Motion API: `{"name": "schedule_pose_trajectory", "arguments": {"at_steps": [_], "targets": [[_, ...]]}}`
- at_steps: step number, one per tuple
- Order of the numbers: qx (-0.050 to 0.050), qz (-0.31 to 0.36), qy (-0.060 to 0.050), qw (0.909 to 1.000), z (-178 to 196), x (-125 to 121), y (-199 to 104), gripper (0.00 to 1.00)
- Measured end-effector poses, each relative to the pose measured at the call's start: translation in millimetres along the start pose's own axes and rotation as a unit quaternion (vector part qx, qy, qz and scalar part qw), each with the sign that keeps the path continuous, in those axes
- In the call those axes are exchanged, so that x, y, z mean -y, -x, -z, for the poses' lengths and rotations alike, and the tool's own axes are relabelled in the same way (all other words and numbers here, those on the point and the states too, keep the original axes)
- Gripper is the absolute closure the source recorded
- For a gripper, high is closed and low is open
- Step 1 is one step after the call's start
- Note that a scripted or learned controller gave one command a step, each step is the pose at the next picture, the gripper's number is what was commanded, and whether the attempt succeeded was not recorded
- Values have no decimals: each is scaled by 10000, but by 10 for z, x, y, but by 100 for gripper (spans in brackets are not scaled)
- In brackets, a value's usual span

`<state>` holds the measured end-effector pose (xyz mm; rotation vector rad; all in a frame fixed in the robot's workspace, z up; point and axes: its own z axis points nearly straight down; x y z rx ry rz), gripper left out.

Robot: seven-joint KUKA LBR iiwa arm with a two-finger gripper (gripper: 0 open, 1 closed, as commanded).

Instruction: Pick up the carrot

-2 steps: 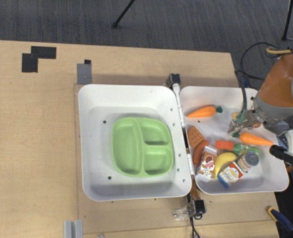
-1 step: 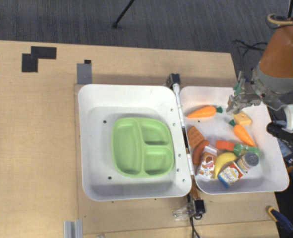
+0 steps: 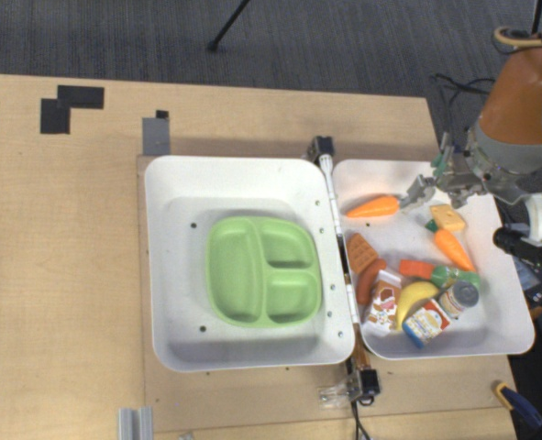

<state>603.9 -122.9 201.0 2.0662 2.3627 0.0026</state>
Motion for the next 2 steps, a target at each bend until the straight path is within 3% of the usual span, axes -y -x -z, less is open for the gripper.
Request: {"name": "schedule_pose_trajectory", "arguments": {"at_steps": [1, 2], "targets": [[-5, 1025, -11, 9947, -953, 70, 428, 0], [7, 1030, 16, 9947, -834, 48, 425, 100]]}}
